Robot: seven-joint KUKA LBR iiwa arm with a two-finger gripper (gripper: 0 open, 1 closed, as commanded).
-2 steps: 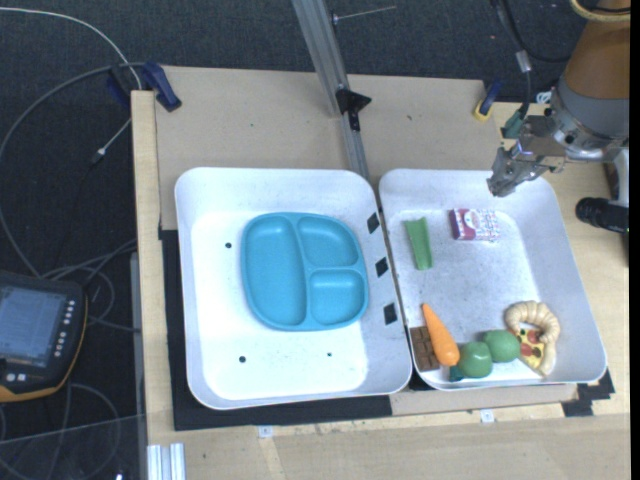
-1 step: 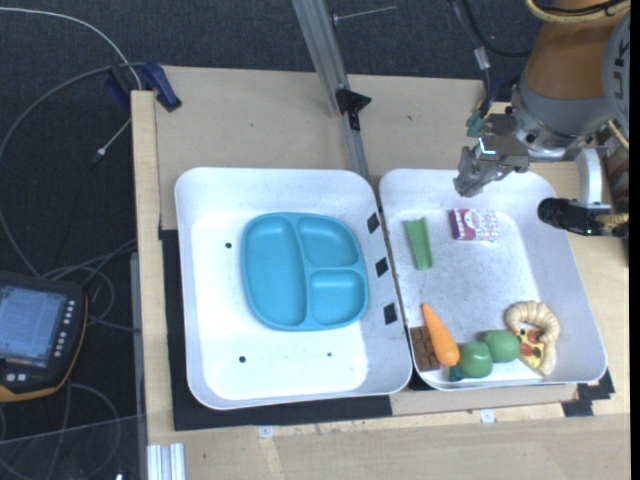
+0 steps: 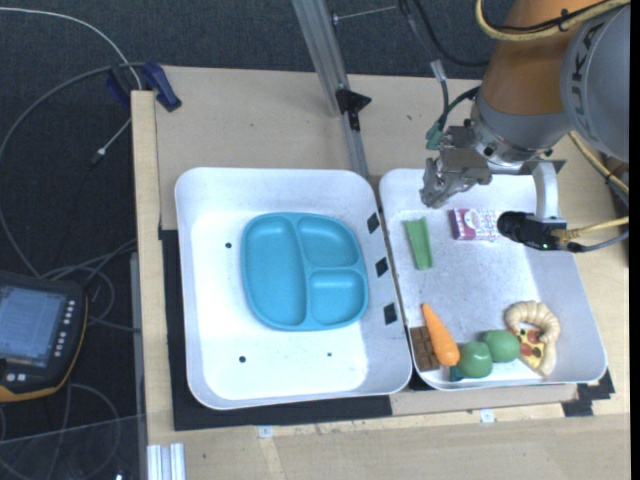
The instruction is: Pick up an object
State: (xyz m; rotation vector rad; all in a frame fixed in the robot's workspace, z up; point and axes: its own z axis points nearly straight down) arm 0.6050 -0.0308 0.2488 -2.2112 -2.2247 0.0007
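Nearest the camera, at the front edge of the right bin (image 3: 590, 353) and well below my claw (image 3: 440, 190), sits a huddle of toy food: an orange carrot (image 3: 440, 335) lying at a slant, a brown chocolate bar (image 3: 424, 346) touching its left side, a green pear-like fruit (image 3: 487, 355) just right of the carrot, and a pale ring-shaped pastry (image 3: 531, 334) with a bright slice tucked against it further right. My claw hangs over the back left corner of this same bin, pointing down, and I cannot tell whether it is apart or together from here; nothing shows between its tips. Just below my claw and slightly to its left lies a flat green stick (image 3: 418, 243), running front to back near the bin's left wall, apart from everything else. Just to my claw's right, and a little lower, a small purple-and-white carton (image 3: 472, 224) lies on the bin floor, near a black fitting (image 3: 527, 229) on my wrist hardware. Far to my claw's left, in the other bin (image 3: 215, 368), a blue divided plate (image 3: 303, 270) rests flat near the middle. Both bins sit side by side on the wooden counter (image 3: 250, 118). Off the counter's left edge a handheld control pad (image 3: 35, 333) lies on the dark floor among thin cables.
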